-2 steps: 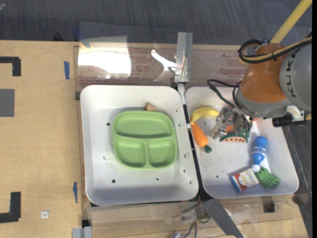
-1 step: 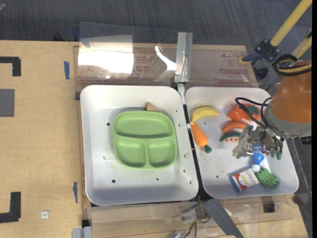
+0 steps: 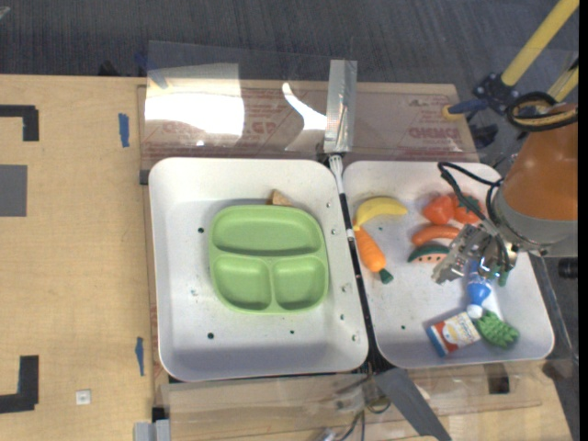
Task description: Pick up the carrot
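Carrot (image 3: 371, 251) by right bin's (image 3: 404, 343) left wall: light, stiff, smooth; I'd grip mid-body. My claw (image 3: 469, 257) state: cannot tell.

Fixed overhead camera, slanted down, both bins (image 3: 175, 246) framed

Bright, even light from above, with a little softness.
Strong glare is shining on the clear panel (image 3: 239, 113) behind the bins, the white bins (image 3: 175, 246) are looking nearly overexposed, shadows are staying faint, and the gripper (image 3: 469, 257) is appearing slightly blurred.
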### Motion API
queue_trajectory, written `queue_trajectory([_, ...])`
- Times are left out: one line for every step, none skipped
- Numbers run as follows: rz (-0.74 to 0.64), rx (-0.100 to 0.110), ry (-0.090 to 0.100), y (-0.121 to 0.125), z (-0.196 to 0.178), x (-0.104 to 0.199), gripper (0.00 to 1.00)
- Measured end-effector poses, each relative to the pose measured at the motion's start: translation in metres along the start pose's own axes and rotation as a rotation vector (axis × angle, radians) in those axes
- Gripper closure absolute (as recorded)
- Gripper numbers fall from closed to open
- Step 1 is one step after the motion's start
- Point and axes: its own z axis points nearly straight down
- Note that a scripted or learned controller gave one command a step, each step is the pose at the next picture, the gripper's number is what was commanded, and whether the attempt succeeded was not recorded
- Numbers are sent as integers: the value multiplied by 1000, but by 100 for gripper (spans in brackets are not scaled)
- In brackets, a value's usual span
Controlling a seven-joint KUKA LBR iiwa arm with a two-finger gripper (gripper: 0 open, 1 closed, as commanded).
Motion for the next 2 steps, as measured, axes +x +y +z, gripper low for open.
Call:
queue_trajectory([-350, 0, -8, -71, 65, -61, 100])
queue_trajectory([-220, -1, -4, -64, -11, -29, 100])
